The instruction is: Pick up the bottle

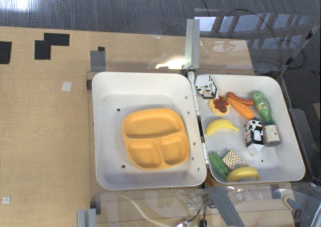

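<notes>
Green bottle (261,105) lies untouched in the right bin (293,121); my claw's state I cannot tell, so I'm at approach, descending over it next.

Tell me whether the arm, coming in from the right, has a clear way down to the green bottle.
Probably yes. The green bottle lies near the right bin's far right side with nothing on top. The carrots crowd its left and a small can sits just below, so a grasp would be tight.
</notes>
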Robot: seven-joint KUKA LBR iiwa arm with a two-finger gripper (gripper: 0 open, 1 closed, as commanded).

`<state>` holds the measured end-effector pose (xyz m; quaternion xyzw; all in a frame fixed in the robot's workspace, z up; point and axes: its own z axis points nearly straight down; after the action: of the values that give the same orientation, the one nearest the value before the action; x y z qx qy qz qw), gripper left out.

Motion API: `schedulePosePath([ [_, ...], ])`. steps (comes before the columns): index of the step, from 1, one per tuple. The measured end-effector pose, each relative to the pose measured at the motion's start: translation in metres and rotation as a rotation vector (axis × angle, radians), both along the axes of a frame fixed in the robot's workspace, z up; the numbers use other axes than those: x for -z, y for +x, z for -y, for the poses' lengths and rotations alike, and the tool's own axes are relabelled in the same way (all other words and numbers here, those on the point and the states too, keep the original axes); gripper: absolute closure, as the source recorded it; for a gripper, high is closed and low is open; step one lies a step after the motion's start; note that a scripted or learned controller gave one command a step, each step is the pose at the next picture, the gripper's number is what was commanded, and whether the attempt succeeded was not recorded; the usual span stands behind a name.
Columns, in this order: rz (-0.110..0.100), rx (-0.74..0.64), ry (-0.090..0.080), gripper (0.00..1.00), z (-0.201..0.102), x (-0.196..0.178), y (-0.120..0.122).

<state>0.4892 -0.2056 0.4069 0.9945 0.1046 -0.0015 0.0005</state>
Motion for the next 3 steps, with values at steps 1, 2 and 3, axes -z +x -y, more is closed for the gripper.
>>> schedulePosePath([
  [1, 0.001, -0.001, 0.000, 0.00, 0.000, -0.026, 0.000],
  [2, 0.000, 0.002, 0.000, 0.00, 0.000, -0.004, 0.000],
  [3, 0.000, 0.003, 0.000, 0.00, 0.000, 0.013, 0.000],
])
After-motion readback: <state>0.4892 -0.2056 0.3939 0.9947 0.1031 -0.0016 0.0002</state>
